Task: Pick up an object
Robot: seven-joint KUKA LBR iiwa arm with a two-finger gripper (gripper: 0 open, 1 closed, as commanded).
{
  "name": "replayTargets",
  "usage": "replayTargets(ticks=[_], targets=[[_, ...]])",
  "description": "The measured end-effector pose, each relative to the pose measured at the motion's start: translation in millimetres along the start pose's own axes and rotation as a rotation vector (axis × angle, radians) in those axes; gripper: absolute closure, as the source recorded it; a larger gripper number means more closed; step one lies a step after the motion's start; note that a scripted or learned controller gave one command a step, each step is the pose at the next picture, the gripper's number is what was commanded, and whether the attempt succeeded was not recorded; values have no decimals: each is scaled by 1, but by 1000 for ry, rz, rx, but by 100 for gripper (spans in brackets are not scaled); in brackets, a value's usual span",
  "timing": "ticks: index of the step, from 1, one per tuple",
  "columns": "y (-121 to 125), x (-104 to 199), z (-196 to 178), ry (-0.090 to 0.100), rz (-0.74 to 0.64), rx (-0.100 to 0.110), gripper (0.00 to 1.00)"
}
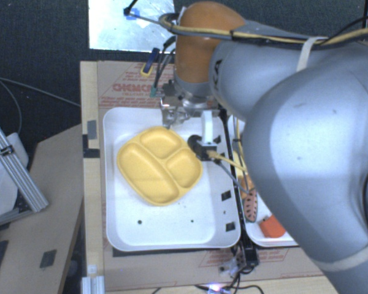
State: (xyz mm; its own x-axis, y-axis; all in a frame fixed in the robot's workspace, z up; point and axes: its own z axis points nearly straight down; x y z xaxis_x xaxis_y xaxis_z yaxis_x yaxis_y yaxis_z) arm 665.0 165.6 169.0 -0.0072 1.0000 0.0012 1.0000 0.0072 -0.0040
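Yellow three-compartment plate (159, 165) lies flat in the left bin (126, 225), toward its far half, tilted diagonally to the bin walls. Gripper (175, 116) sits at the plate's far edge, just over the bin's back wall; cannot tell the finger spread. Grey arm (306, 133) covers most of the right bin (276, 241). An orange object (272, 226) and a brown speckled item (251, 206) lie there

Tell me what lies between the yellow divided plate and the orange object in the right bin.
In the camera view, the bins' adjoining white rims lie between the yellow divided plate and the orange object, with a brown speckled item beside them.
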Motion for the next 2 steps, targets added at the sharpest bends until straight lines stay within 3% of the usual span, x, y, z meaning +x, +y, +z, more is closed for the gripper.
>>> replayTargets(ticks=[1,2], targets=[[6,-49,65,-2,6,-15,100],[-58,-83,-21,-1,9,-8,100]])
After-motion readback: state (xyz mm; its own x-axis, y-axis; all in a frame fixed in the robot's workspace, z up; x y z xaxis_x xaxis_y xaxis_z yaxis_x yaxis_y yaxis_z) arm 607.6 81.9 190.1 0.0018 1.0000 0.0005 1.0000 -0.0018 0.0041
